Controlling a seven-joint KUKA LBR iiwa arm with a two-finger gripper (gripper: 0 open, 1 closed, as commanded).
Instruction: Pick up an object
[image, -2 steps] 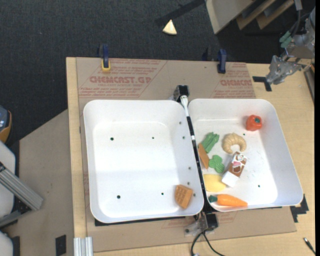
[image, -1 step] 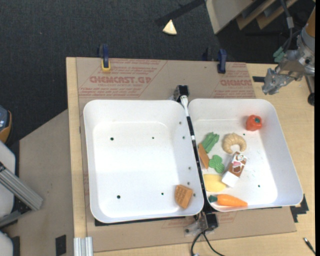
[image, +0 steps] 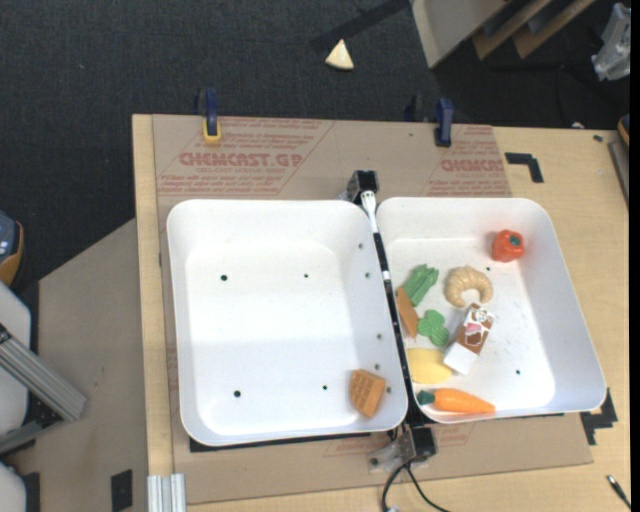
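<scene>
The right bin (image: 560, 330) holds several toy foods. A red tomato (image: 507, 245) lies near its far right corner. A tan bagel (image: 468, 285) sits mid-bin, with a green vegetable (image: 420, 282) to its left and a second green piece (image: 433, 327) below. A small milk carton (image: 472, 332) lies tilted beside a yellow piece (image: 428, 366). An orange carrot (image: 455, 402) rests at the front edge, and a brown stick (image: 406, 312) lies along the left wall. A waffle-like brown piece (image: 367, 391) sits in the left bin (image: 260, 320), at its front right corner.
Both bins rest on a cardboard sheet (image: 300, 150) clamped at the back by two blue clamps (image: 209, 112). A black divider bar (image: 378, 260) runs between the bins. A cable (image: 405, 470) trails off the front edge.
</scene>
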